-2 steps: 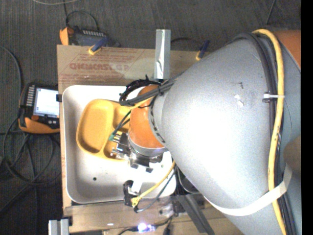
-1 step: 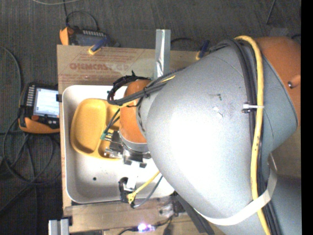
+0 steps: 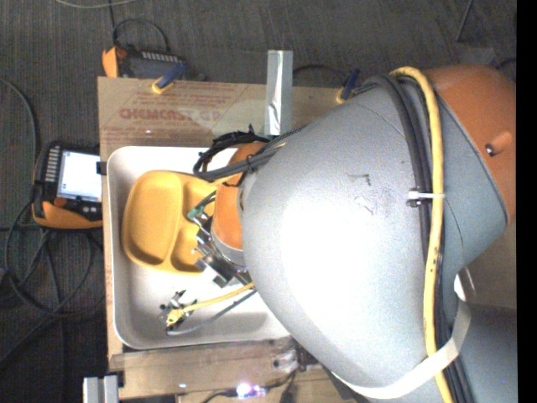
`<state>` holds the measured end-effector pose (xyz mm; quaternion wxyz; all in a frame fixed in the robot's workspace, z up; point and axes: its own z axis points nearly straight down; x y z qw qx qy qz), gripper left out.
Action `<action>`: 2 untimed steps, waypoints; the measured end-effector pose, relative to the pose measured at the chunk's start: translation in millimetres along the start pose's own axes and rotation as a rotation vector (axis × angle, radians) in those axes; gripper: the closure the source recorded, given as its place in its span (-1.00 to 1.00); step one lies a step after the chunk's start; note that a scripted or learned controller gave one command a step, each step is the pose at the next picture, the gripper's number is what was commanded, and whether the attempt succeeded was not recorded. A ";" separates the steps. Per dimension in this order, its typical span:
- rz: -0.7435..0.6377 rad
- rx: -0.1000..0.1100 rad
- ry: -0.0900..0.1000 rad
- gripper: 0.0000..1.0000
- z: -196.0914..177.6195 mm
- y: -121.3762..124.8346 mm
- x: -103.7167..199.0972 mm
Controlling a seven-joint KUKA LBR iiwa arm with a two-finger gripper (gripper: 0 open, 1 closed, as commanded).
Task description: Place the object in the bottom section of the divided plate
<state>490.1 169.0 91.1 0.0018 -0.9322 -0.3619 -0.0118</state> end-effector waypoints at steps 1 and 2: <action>0.003 0.001 -0.009 -1.00 1.2 0.8 -3.8; 0.003 0.001 -0.009 -1.00 1.4 0.8 -4.0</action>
